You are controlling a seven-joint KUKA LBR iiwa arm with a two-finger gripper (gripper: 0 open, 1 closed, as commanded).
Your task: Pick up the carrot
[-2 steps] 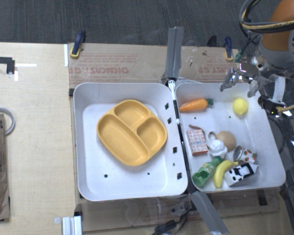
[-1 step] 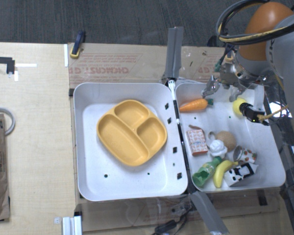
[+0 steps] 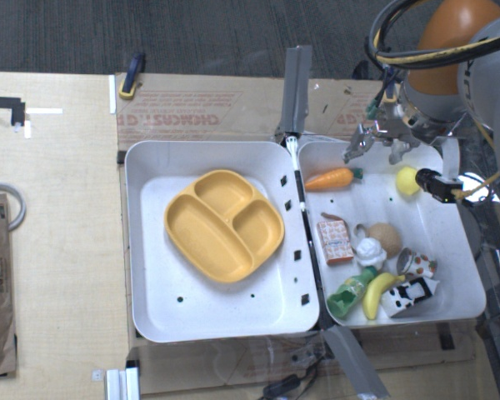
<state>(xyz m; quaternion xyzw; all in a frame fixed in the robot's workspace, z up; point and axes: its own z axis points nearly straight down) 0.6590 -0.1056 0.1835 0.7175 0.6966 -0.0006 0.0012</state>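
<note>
Right bin (image 3: 471,261), near end: a heap of small goods well short of the gripper, namely a banana (image 3: 375,294) lying against a green item (image 3: 347,294), a black-and-white toy (image 3: 408,294), and a patterned piece (image 3: 418,266) beside it. Next up the bin: a white lump (image 3: 369,251) touching a brown ball (image 3: 387,237), with a red-and-white carton (image 3: 334,240) to their left; all sit loose and jumbled, probably tipped in as clutter rather than arranged. Left bin (image 3: 150,248): one yellow divided plate (image 3: 225,224), set askew, well apart from the gripper across the centre wall (image 3: 302,215). Carrot (image 3: 329,179): lies flat at the far end of the right bin, thick end toward the centre wall, green tip pointing toward the gripper; nothing touches it, so it is free for a grasp from above. Lemon (image 3: 407,181): on the gripper's other side from the carrot, beside a black fitting on the arm. Gripper (image 3: 379,140): hangs over the bin's far rim, just beyond and to the right of the carrot, fingers parted and nothing between them; judged to be staged for a descent, not yet aligned over the carrot's middle. Beyond: cardboard sheet (image 3: 200,111), a blue-and-yellow tool (image 3: 133,75) at its corner.
</note>
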